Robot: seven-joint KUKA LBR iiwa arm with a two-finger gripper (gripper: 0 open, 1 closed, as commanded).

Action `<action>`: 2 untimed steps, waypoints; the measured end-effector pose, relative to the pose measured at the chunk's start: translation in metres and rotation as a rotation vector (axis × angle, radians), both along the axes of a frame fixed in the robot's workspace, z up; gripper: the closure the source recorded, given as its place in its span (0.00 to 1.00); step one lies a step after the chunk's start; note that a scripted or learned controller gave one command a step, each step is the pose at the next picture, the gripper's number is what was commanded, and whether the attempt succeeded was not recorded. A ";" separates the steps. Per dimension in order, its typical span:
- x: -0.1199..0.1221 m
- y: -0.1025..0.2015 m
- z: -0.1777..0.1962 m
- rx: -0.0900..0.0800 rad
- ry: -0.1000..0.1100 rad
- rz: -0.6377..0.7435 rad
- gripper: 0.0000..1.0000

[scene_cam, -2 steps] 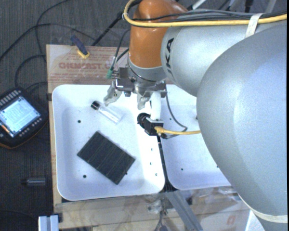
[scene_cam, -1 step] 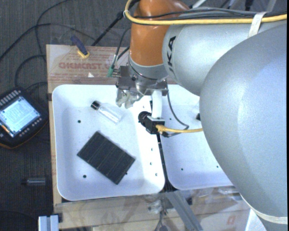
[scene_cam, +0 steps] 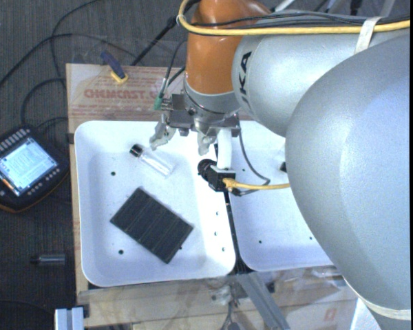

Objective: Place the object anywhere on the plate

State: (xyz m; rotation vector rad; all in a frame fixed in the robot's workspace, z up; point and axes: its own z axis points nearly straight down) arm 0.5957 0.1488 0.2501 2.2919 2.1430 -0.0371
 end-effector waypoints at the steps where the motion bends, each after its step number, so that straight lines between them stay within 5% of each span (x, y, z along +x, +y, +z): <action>1: 0.000 0.000 0.007 -0.004 0.004 0.001 1.00; 2: 0.010 0.062 -0.007 0.018 -0.009 0.225 1.00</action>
